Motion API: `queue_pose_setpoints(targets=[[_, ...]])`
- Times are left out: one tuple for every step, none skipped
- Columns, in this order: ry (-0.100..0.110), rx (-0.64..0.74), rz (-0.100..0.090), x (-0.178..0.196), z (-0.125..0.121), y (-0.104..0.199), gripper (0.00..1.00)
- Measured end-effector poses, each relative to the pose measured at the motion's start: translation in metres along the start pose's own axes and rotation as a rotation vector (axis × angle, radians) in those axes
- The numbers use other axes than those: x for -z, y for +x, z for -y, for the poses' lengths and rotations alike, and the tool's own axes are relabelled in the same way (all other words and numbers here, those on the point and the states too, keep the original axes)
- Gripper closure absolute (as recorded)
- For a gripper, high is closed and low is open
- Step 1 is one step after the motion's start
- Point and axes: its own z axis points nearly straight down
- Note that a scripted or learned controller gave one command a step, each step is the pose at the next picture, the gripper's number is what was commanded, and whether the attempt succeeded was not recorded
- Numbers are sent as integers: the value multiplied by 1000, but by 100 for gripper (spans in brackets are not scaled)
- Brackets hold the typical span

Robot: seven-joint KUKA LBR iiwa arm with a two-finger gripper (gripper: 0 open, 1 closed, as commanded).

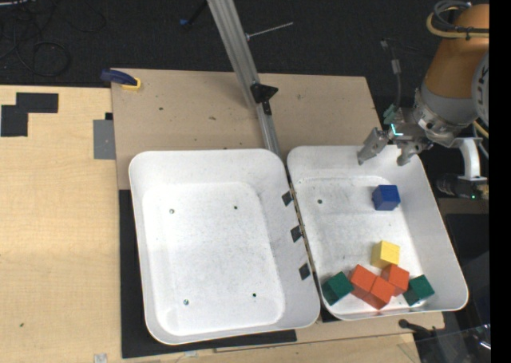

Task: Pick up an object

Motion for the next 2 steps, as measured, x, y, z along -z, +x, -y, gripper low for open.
queue_pose_setpoints(targets=[[-4, 4, 2, 3, -1, 0, 0], [0, 5, 1, -59, -8, 3, 0]])
